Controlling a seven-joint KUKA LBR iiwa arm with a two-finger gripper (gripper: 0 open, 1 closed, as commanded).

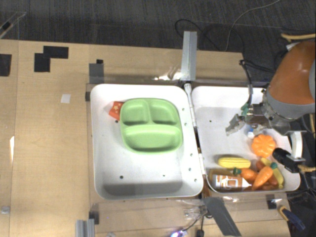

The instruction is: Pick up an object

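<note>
The grey arm with its orange band reaches in from the right over a wooden bench that carries 2 shallow white bins side by side. Its gripper hangs above the bare white floor in the middle of the right bin. Whether the gripper is open or closed cannot be told from this angle, and no object can be seen in its grasp.

The objects to be picked up are crowded into the near right corner of that bin. A toy pumpkin sits closest to the gripper, just below and to the right of it. A yellow corn cob lies on its side to the left of the pumpkin and a little nearer the camera. Below the cob, a brown box lies flat against the bin's near wall. A carrot lies tilted beside the box, its green top pointing toward the pumpkin, and a small yellow piece is tucked at its right.

In the left bin, a green plate with 3 compartments lies flat toward the far side. A red card pokes out from under the plate's left edge. Black tape patches mark the bench at far left.
</note>
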